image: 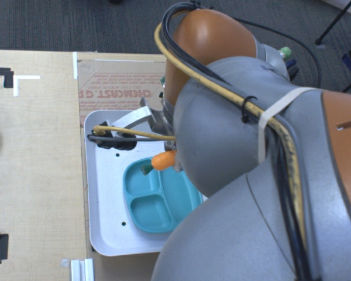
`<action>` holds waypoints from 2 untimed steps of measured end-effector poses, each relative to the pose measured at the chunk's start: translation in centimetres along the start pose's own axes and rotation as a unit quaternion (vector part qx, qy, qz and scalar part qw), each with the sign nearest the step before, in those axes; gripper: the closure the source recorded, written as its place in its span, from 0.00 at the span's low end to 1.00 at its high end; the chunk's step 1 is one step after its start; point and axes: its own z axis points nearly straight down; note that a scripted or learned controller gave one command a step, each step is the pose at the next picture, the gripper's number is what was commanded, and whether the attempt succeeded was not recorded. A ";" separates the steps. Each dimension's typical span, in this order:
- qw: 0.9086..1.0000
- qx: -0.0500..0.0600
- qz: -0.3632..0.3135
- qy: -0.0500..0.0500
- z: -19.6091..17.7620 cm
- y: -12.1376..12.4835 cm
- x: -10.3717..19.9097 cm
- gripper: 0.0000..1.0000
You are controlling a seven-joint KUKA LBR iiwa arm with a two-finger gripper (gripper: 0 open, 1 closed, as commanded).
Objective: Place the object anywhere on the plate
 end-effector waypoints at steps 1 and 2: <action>0.999 0.003 0.034 -0.003 6.8 1.2 3.8 1.00; 0.999 0.001 0.034 -0.004 6.0 1.4 3.9 1.00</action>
